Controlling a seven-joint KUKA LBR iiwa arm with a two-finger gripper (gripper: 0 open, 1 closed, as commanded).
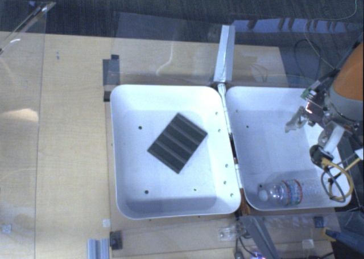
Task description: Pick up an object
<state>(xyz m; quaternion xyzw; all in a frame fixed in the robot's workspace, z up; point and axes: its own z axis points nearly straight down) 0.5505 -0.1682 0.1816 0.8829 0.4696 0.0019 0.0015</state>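
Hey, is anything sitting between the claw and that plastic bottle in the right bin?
Nothing visible. The claw hangs over the right bin near its right side, and the plastic bottle lies on its side by the near wall, with bare bin floor between them.

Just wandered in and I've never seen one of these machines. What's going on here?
A grey robot arm with an orange band reaches in over the right white bin, its gripper hovering above the bin floor. A clear plastic bottle lies on its side near that bin's front edge, apart from the gripper. In the left white bin a dark grey ribbed rectangular pad lies flat, untouched.
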